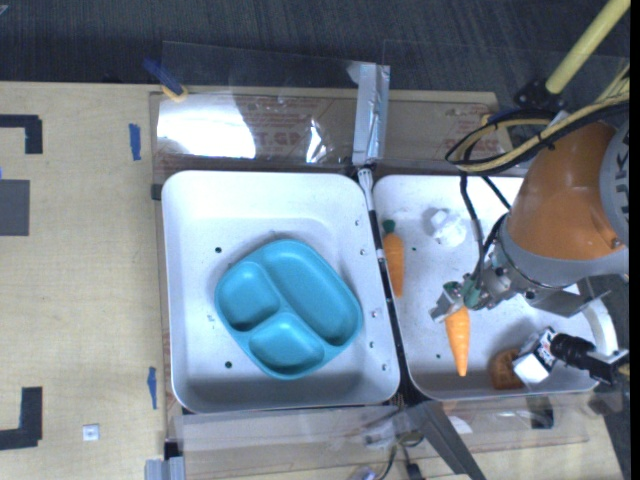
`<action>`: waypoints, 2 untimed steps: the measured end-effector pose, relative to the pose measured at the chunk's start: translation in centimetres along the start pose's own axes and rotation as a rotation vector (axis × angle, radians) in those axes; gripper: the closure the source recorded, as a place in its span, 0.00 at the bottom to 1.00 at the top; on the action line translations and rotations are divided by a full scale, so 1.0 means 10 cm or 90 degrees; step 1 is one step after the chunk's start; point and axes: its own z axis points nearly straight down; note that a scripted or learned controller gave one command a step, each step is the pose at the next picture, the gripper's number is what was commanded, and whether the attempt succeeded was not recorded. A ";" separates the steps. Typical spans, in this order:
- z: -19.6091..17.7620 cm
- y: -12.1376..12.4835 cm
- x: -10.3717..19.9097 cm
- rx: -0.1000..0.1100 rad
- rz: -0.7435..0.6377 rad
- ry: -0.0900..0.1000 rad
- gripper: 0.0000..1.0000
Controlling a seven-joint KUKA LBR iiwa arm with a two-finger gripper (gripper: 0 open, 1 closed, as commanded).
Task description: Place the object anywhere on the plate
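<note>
A blue divided plate (290, 306) lies in the left bin (190, 208). In the right bin (420, 193), my gripper (462, 296) hangs under the orange-banded wrist, and an orange toy carrot (459, 340) points down toward the bin's front from it. The carrot's green leafy top sits between the fingers, which are shut on it. A second carrot (394, 261) lies along the right bin's left wall, apart from the gripper.
A white crumpled object (446, 227) sits at the back of the right bin. A brown and white object (518, 367) rests in its front right corner, near a black fitting. The divider between the bins runs just left of the second carrot.
</note>
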 end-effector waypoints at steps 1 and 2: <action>-0.15 0.70 0.62 -0.003 -0.138 0.000 1.00; -0.15 0.70 0.61 -0.002 -0.137 0.000 0.00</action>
